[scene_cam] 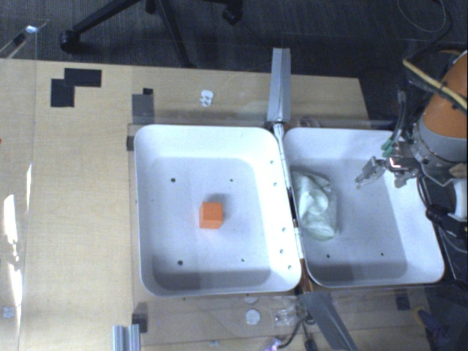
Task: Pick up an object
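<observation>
- Camera view: two candidates for the pick. Orange cube sits centre-left of the frame, on the floor of the left bin, well apart from every wall.
- Second one: pale crumpled bag, centre-right of frame, in the right bin, lying along that bin's left wall, touching or just beside it.
- Cube handling, my read: light, stiff, probably foam or wood, matte faces so not slippery. Take it across two opposite side faces, straight down from above. Open floor all round, so room for both fingers.
- Cube look: solid orange, small, square-edged, resting flat; top face and one darker side face visible.
- Bag handling, my read: soft, limp, very light, likely slick film. Will deform and could slip out of a pinch. Grab a raised fold near the middle; the wall side leaves little room for a finger.
- Bag look: whitish with a faint green tint, translucent, wrinkled, longer top-to-bottom than wide. Contents unclear.
- Gripper: right of frame, above the right bin, between the bag and the right wall, angled toward the bag. Fingers look slightly apart, nothing between them. Near the bag, not touching.
- Nearest target is the bag; easier target is the cube.
</observation>
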Available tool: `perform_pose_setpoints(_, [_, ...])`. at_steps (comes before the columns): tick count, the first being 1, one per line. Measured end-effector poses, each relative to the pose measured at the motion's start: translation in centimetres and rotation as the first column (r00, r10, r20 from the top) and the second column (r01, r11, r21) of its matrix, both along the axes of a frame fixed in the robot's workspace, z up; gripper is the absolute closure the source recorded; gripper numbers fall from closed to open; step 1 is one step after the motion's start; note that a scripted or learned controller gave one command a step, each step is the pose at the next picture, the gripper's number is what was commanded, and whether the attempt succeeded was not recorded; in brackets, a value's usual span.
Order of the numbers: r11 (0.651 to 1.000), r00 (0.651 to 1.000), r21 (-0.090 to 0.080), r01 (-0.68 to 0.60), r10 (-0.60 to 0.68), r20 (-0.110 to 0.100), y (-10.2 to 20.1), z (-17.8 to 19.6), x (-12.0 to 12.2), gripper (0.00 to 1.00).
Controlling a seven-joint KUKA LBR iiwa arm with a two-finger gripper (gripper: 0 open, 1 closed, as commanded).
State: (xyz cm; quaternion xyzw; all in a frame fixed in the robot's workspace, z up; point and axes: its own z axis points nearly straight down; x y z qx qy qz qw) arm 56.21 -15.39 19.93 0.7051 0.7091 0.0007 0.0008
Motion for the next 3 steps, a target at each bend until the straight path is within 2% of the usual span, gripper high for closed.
perform_pose_setpoints(1, [0.990, 0.990, -0.004, -0.138, 0.138, 0.008, -2.3, -11.1, 5.2, 0.00])
perform_pose_setpoints(2, [0.990, 0.990, -0.004, -0.138, 0.138, 0.008, -2.4, -11.1, 5.2, 0.00])
perform_pose_setpoints(3, [0.987, 0.987, -0.001, -0.161, 0.161, 0.002, -5.2, -9.6, 2.2, 0.00])
